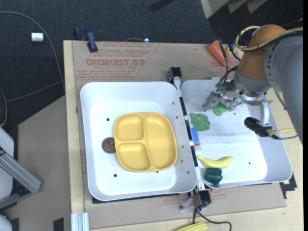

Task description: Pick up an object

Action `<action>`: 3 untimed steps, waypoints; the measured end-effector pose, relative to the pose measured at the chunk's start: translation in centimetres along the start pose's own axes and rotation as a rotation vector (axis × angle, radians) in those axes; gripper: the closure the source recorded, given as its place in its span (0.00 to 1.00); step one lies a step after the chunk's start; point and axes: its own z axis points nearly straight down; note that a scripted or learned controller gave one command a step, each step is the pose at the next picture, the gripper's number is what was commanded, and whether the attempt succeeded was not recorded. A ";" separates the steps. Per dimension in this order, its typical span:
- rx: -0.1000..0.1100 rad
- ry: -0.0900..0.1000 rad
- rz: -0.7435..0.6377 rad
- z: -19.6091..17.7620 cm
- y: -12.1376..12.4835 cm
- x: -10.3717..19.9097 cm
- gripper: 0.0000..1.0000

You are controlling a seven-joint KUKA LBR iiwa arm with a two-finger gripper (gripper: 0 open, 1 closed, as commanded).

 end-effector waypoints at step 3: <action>-0.001 0.001 -0.001 0.0 -4.1 3.4 0.00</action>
